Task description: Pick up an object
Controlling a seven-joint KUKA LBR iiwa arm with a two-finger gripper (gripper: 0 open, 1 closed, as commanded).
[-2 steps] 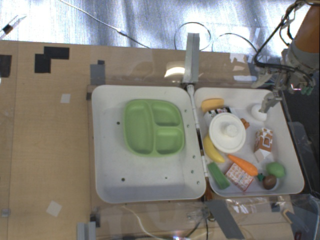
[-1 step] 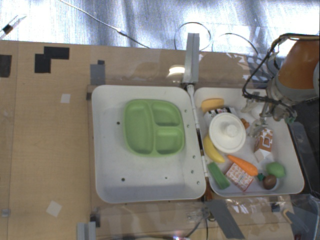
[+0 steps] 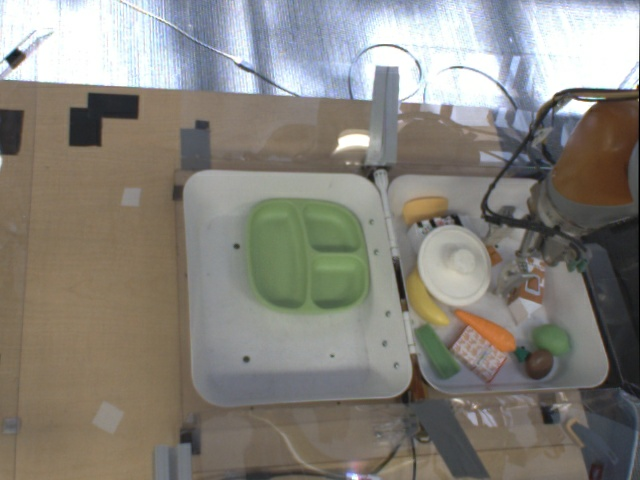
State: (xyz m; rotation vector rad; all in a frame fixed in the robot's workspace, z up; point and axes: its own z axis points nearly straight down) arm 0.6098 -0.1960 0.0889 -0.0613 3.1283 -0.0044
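The right bin [image 3: 590, 368] holds several small items. Among them are a white round lidded bowl [image 3: 455, 265], a yellow piece [image 3: 425, 208], a banana [image 3: 427, 304], a carrot [image 3: 486, 331] and a green stick [image 3: 437, 352]. A red-and-white box [image 3: 478, 354], a green ball [image 3: 552, 340], a brown ball [image 3: 540, 365] and a small brown-and-white carton [image 3: 528, 296] lie there too. My gripper [image 3: 527, 269] hangs low over the bin's right half, just above the carton and right of the bowl.
The left bin [image 3: 215, 358] holds a green divided plate [image 3: 307, 254]. A grey post [image 3: 384, 113] stands behind the wall between the bins. Cables loop behind the right bin. The grey and orange arm [image 3: 600, 163] covers the bin's far right corner.
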